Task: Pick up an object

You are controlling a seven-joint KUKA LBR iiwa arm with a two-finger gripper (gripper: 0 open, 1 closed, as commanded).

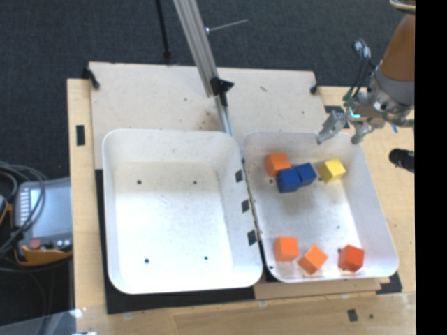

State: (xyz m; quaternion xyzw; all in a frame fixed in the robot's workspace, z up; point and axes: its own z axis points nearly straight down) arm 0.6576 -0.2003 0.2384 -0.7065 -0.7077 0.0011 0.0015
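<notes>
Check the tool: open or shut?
Open. The tool hangs above the right bin's top rim, its two fingers spread apart with nothing between them.

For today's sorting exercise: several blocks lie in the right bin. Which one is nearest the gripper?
The yellow block, the only yellow one, lies closest below the gripper, at the bin's far side; the others lie farther off.

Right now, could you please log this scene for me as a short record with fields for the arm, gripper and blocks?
arm: grey with orange band, reaching in from the right
gripper: open, holding nothing, above the far rim of the right bin
far group: orange block, blue block, yellow block; orange and blue touching
near group: two orange blocks, red block
left bin: white, dark specks on its floor
</notes>
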